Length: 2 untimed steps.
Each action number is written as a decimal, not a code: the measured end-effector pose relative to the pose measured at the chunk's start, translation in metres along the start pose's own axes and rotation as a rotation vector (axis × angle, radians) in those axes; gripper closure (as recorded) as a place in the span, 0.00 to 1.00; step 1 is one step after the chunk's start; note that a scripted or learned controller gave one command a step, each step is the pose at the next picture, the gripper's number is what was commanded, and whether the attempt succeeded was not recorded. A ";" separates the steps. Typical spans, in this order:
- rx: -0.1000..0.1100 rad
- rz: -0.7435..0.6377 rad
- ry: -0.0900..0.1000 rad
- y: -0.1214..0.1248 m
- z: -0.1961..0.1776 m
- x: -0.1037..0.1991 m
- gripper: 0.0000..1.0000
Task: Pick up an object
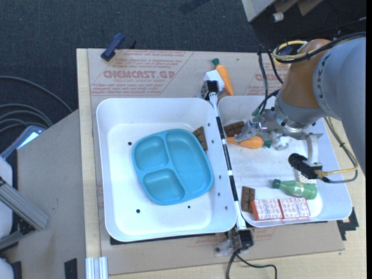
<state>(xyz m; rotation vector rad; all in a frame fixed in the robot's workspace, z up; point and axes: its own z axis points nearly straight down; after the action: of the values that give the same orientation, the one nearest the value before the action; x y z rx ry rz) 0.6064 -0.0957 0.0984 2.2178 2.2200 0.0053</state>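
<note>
White plastic bins, two, shallow, side by side on pale board table [145, 74] printed with red lettering.

Left bin [104, 156]: sky-blue plastic plate with three compartments [172, 166], lying flat near the middle, turned at a slant. Small dark brown ridged block [200, 137] just beyond the plate's upper right corner, close to the wall shared with the other bin.

Right bin [261, 170]: grey arm with orange band reaching in from the right, wrist over the bin's upper half. Claw [263, 137] low over the bin floor; released or clenched, cannot tell, view blocked by the wrist. Orange carrot-shaped toy [249, 142] lying on the floor just left of the claw, touching or nearly so; not seen to be grasped. Brown flat block [234, 128] just above the toy, beside the shared wall. Green plastic bottle with pale cap [296, 188] on its side lower down, well clear of the claw. Dark brown segmented bar [248, 197] at the lower left corner, with a red-and-white printed carton [282, 209] right beside it along the near wall.

Outside the bins: second orange carrot with green tip [224, 80] on the table behind the shared wall; dark blue clip-like piece [112, 47] at the table's far left corner.
</note>
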 end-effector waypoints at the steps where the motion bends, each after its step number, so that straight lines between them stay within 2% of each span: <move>1: 0.001 -0.001 -0.001 0.000 -0.009 0.000 1.00; 2: 0.001 -0.001 -0.001 0.000 -0.009 0.000 0.00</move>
<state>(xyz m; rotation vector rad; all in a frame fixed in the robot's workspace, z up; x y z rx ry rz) 0.6061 -0.0954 0.1074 2.2172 2.2210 0.0030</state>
